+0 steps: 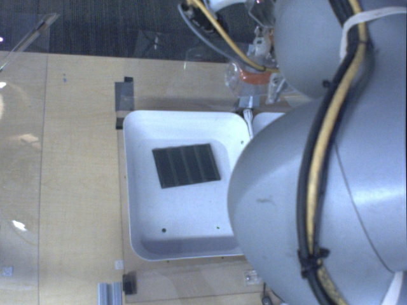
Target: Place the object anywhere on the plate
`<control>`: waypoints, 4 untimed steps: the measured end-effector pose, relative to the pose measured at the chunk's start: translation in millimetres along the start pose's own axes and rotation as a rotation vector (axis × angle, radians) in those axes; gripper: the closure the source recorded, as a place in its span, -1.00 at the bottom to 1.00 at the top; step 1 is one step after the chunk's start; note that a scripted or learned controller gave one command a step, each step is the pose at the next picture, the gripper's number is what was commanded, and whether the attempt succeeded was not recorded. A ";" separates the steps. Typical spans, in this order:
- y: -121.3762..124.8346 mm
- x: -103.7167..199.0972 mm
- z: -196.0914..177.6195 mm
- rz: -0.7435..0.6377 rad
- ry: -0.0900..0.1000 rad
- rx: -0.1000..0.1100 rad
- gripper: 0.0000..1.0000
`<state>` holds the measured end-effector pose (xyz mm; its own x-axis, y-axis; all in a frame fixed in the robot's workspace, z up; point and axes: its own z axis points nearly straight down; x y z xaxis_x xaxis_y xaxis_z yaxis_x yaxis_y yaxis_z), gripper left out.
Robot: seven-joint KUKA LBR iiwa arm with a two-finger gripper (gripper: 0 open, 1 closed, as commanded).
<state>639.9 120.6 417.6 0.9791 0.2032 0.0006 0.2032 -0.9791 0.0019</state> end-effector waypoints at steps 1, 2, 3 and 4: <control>-2.7 23.0 -17.0 -0.008 0.003 -0.001 1.00; -14.3 27.1 -17.2 -0.015 0.004 -0.001 1.00; -14.3 26.4 -10.5 0.000 0.002 0.001 1.00; -15.5 20.2 -16.5 0.002 0.002 0.002 1.00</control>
<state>656.5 139.9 434.2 0.9795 0.2015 0.0022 0.2015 -0.9795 0.0003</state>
